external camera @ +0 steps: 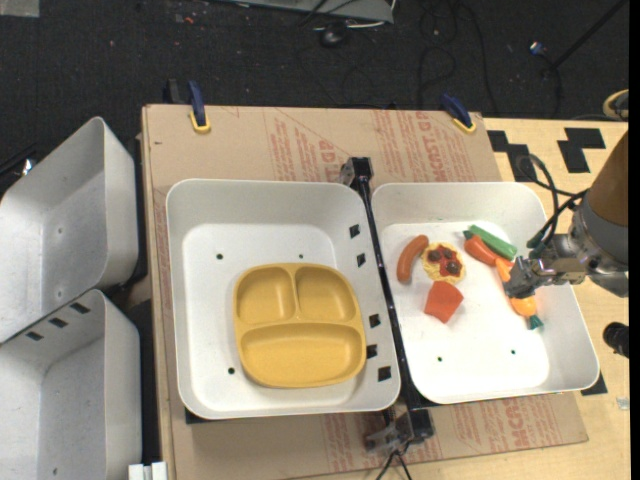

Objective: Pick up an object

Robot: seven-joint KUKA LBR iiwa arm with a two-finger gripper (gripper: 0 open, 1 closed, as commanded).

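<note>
The gripper [520, 283] sits low in the right bin [480, 378] over the orange carrot [524, 305], seemingly to grab it; its state, I cannot tell

Divided tray [298, 325] in left bin [190, 208]; toy foods [443, 283] in right bin [560, 368].

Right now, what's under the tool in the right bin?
The tool sits low over toy food at the right bin's right side. An orange piece with a teal tip sticks out below it. Anything directly beneath the tool is covered.
</note>
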